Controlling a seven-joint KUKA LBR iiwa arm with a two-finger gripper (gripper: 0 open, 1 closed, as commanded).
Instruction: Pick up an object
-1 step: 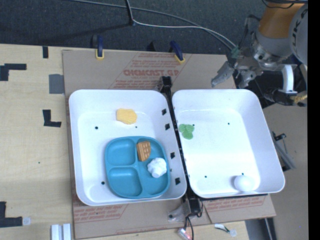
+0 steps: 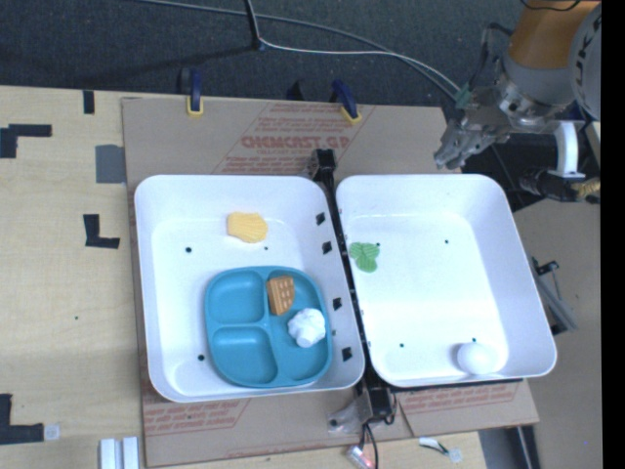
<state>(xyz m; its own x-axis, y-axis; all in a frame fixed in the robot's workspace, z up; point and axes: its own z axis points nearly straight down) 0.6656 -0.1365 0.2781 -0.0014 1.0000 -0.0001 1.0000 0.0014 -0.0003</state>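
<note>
My gripper (image 2: 455, 150) hangs above the far edge of the right bin (image 2: 488, 203), near its back right corner, with nothing seen between its fingers. In the right bin lie a small green object (image 2: 365, 256) near the left wall and a white ball (image 2: 478, 358) in the front right corner. The left bin (image 2: 161, 252) holds a yellow piece (image 2: 247, 227) at the back and a blue divided tray (image 2: 239, 350). On that tray rest a tan waffle-like piece (image 2: 280, 293) and a white crumpled object (image 2: 308, 327).
Both bins sit on a cardboard sheet (image 2: 273, 140) held by two clamps at its far edge. A grey cable (image 2: 322, 42) runs across the dark area behind the bench. Black clips join the bins along the middle seam (image 2: 337, 252).
</note>
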